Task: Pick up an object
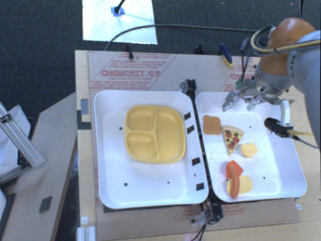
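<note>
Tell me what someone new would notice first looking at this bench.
Probably the yellow divided plate, alone in the middle of the left bin. Next, the toy food scattered in the right bin: a pizza slice, a brown toast piece and a red-and-yellow piece. The gripper hangs over that bin's far edge.

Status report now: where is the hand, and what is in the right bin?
Hand open, holding nothing, over right bin's far edge. Pizza slice, brown toast piece lie just below it. Nothing blocks them.
</note>
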`<state>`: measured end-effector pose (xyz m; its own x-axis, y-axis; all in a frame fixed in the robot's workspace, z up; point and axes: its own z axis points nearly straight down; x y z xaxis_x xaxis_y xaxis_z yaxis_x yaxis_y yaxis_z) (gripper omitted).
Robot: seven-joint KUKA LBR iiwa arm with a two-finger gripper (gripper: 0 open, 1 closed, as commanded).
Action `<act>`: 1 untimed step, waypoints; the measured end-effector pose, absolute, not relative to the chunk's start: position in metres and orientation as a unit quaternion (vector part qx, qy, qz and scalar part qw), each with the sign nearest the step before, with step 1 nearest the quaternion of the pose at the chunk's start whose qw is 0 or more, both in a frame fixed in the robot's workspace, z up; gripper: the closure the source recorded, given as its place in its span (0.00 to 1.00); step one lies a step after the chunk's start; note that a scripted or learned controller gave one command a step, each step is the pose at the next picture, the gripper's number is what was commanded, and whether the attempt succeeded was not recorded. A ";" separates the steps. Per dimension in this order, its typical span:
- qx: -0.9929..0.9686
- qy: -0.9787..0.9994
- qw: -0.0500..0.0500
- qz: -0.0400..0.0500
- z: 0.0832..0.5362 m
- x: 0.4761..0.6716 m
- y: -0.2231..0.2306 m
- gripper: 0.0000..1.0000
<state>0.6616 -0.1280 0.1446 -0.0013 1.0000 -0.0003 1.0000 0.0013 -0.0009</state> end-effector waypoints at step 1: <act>-0.706 -0.708 -0.001 -0.001 0.084 0.663 -0.127 0.00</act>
